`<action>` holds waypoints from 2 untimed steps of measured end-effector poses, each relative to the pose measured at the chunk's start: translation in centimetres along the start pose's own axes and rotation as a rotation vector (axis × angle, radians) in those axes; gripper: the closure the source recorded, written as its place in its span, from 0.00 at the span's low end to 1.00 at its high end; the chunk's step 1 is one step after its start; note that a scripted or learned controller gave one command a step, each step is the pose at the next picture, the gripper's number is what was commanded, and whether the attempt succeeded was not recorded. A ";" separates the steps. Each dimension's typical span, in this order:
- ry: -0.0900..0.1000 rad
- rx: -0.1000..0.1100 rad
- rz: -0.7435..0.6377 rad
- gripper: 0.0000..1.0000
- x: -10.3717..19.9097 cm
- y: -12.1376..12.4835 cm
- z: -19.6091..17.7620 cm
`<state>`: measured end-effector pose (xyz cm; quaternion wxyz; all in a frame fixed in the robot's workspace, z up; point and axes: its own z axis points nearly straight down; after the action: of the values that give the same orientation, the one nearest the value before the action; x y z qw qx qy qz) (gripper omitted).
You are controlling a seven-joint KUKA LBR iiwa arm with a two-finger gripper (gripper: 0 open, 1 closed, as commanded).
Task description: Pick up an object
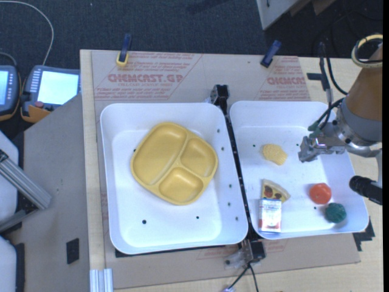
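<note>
The right bin (292,115) holds a yellow lumpy piece (275,154), a pizza-slice toy (274,192), a small red-and-white carton (270,215), a red ball (320,193) and a dark green knobbly ball (334,213). My gripper (311,149) hangs over the right side of this bin, to the right of the yellow piece and above the red ball. Nothing shows between its fingers. The arm's grey and orange wrist hides part of the bin's right rim.
The left bin (118,163) holds a yellow compartment tray (174,162). A black clamp (220,93) sits between the bins at the back, and another clip (250,252) at the front. Cables run along the right side.
</note>
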<state>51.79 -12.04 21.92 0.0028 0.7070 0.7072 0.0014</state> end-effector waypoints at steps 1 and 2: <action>0.000 0.001 -0.001 1.00 0.0 0.1 -4.4; 0.001 0.003 -0.002 1.00 4.6 3.6 -4.0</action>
<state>55.38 -7.46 25.91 0.0016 0.7061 0.7081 0.0007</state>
